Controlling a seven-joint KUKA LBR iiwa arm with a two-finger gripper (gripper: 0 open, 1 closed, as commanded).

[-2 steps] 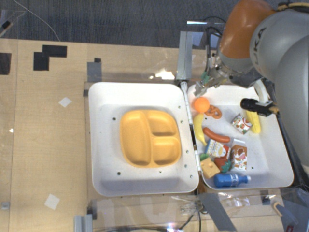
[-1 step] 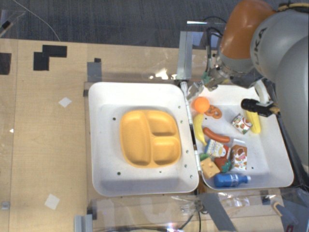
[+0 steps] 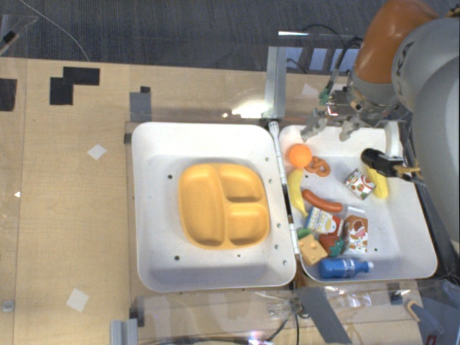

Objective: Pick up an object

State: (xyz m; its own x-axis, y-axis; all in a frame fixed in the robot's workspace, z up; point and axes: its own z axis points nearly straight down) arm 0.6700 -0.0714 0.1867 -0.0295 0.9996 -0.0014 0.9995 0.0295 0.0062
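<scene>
Starting at the left, the counter (image 3: 65,214) is bare wood with a few dark patches. Next comes the left bin (image 3: 154,264), which carries a yellow divided tray (image 3: 223,205) lying flat in its middle. We judge the tray a poor target: it is broad and low, and gives two fingers little to close on.

Across the divider, the right bin (image 3: 410,257) holds the likelier things. A banana (image 3: 295,191) lies along its left wall, with an orange ball (image 3: 299,154) just above the banana's upper end. A pretzel (image 3: 318,167) sits just beside the ball and a red sausage (image 3: 323,200) lies below it. Toward the near edge are a cheese wedge (image 3: 311,250) and a blue bottle (image 3: 343,267), packed close among flat packets. A small carton (image 3: 359,184) stands more apart, to the right.

The tool (image 3: 327,130) hangs over the far left corner of this bin, above and a little right of the ball. Its fingers look spread, with nothing between them. So we read this as the approach step, with no object picked yet.

The next move calls for choosing one thing. The ball and the pretzel are nearest. We would set the open fingers to either side of the chosen one, come straight down, and then close. The ball may roll off toward the wall or the banana if one finger meets it first, so we would want the descent well centred.
</scene>
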